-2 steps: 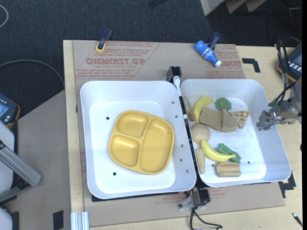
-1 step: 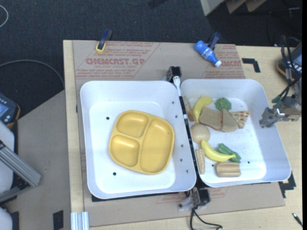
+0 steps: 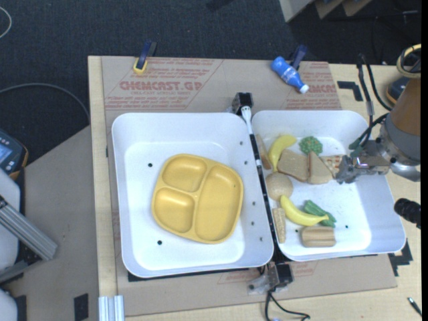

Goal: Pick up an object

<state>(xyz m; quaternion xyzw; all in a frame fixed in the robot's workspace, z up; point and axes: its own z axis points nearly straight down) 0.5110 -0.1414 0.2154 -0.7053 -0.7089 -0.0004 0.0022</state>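
Several toy foods crowd our right bin [image 3: 374, 239], and with our pincer [image 3: 347, 171] low near its right edge beside the bread slice [image 3: 294, 164], grip unreadable, we judge it could nudge neighbours and close on nothing.

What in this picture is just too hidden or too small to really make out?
- Tool: small and blurred over the right bin; whether it grips anything cannot be told.
- Arm: cut off by the right edge.
- Food piece beside the tool: partly covered, its kind unclear.
- Blue bottle: label too small to read.
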